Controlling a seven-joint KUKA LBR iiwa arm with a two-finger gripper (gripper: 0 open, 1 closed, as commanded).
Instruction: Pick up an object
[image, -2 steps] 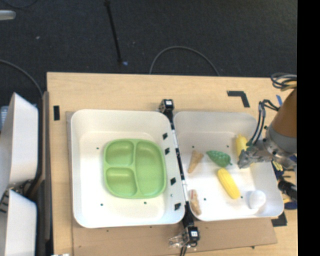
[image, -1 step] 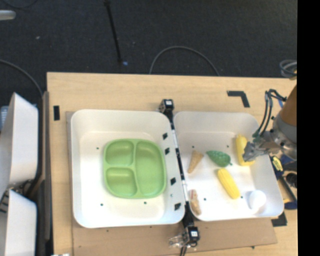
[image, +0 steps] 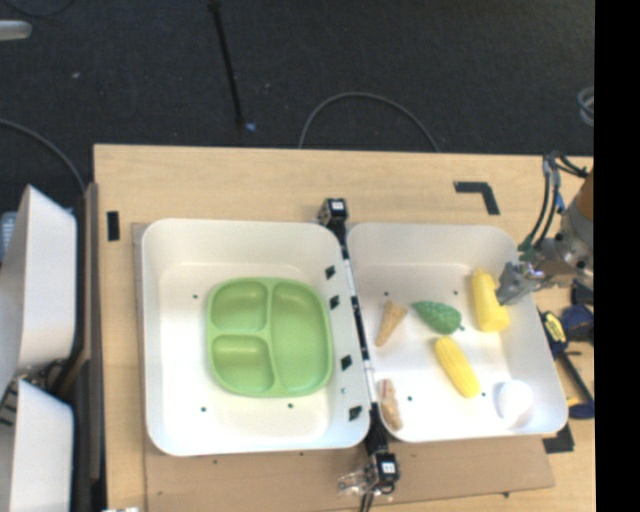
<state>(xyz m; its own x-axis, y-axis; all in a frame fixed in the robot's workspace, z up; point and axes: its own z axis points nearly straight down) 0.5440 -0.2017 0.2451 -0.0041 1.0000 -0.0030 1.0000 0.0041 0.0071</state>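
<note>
Two shallow white bins sit side by side on the wooden bench (image: 250, 180). The left bin (image: 170, 250) carries one green divided plate (image: 268, 336) with three compartments, lying at its middle. The right bin (image: 420, 245) carries six loose things: two yellow corn cobs, one (image: 488, 300) near the right edge, upright along it, and the other (image: 456, 366) tilted toward the bin's centre; one dark green leafy piece (image: 437, 316) between them and slightly left; one tan cone (image: 390, 322) just left of the green piece; one pale brownish item (image: 388, 404) at the lower left corner against the wall, too blurred to name; and one white rounded object (image: 514, 400) at the lower right corner, hard to separate from the white floor. The arm enters at the right edge of the right bin, largely cut off, with only its wrist and cabling in view. The gripper (image: 515, 279) hangs just beside the upper corn cob, near the bin's right wall; whether its jaws are parted or closed cannot be told, and nothing is seen between them.
</note>
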